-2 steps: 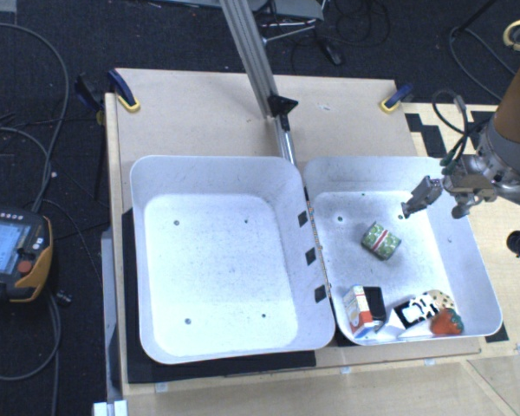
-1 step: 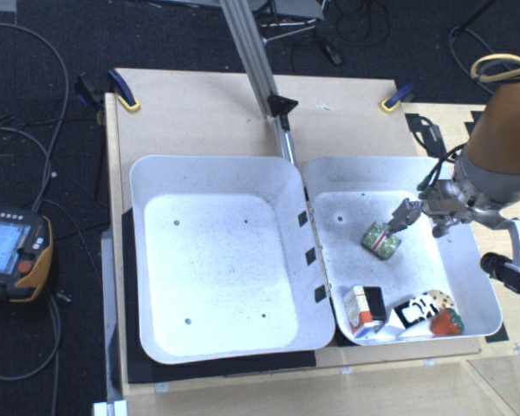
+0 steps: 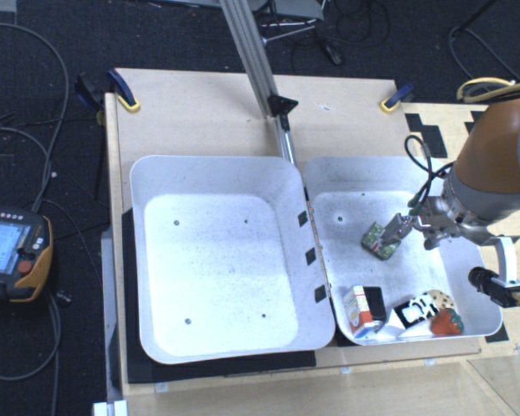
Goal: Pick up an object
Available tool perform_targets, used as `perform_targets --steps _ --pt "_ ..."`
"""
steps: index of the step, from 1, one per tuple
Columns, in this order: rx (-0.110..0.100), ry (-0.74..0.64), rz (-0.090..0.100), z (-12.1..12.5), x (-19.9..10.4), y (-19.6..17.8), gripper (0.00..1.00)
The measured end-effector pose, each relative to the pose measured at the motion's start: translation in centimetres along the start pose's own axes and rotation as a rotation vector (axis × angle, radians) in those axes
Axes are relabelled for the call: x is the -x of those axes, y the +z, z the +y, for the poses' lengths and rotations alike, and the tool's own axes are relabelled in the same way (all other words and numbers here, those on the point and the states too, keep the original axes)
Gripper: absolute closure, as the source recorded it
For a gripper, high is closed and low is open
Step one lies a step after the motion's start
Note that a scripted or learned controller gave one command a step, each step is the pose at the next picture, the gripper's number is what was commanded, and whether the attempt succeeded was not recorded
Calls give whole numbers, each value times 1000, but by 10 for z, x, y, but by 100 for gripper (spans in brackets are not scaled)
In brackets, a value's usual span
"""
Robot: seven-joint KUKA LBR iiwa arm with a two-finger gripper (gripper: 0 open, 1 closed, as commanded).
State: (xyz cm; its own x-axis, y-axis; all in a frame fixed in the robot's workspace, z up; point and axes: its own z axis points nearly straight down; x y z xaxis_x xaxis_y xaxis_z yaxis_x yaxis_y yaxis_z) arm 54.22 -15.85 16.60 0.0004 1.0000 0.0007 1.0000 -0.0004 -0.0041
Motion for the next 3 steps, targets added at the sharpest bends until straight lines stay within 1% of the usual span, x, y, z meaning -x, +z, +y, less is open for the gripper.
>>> perform_targets --steps 1,2,3 --pt "0 0 0 -2 0 42 0" --pt "4 0 -1 -1 0 30 100" --pt "7 -1 -2 5 3 -14 100"
